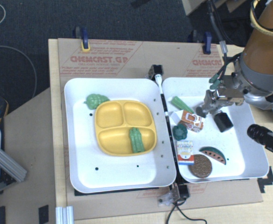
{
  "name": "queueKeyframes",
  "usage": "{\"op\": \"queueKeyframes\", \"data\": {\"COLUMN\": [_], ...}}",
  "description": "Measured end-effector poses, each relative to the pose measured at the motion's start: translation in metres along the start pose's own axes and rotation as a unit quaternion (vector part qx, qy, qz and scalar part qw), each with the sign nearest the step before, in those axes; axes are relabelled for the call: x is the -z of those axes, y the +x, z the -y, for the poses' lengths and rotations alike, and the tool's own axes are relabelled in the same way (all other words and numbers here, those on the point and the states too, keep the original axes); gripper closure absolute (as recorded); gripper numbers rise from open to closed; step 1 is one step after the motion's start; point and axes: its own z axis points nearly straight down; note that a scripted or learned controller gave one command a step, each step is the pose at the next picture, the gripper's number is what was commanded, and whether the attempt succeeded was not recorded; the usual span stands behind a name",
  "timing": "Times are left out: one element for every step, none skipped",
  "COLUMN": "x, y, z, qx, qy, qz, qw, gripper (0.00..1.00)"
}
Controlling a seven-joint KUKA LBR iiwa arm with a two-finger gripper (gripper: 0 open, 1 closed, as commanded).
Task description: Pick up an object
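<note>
Clutter fills the right bin point(255, 164): a black block point(223, 122) sits just right of the gripper point(207, 107), a small orange-and-white carton point(192, 121) lies just below and left of it, and a pale green pod-shaped piece point(179, 102) rests to its left near the divider. Lower in the frame come a dark teal lump point(180, 132), a white carton with red and blue print point(185, 152), a brown round disc point(201, 165) and a watermelon slice point(213, 154), the last three close together at the bin's lower edge.

The orange-and-white carton, nearest the gripper, is small, boxy and tilted, with a white panel on its face. Whether the gripper is apart or together, I cannot tell; nothing is seen clamped in it, and it hangs over the upper middle of the right bin.

The left bin point(78, 139) holds a yellow divided plate point(125, 127) at its centre. A green pickle-like piece point(136, 140) lies in the plate's lower compartment, crossing toward its rim. A leafy green lump point(96, 101) sits on the bin floor, touching the plate's upper left edge. Both bins rest on a brown worktop point(127, 57) with red lettering.
</note>
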Motion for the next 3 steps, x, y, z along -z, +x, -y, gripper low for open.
{"op": "queueKeyframes", "data": {"x": [0.038,0.119,-0.025], "y": [0.036,0.102,0.119], "z": [0.005,0.003,0.007], "qx": [-0.002,0.0,-0.004], "qy": [0.002,-0.001,0.013], "qz": [0.0,-0.001,0.002], "qw": [1.0,1.0,0.9999], "gripper": [1.0,1.0,1.0]}}
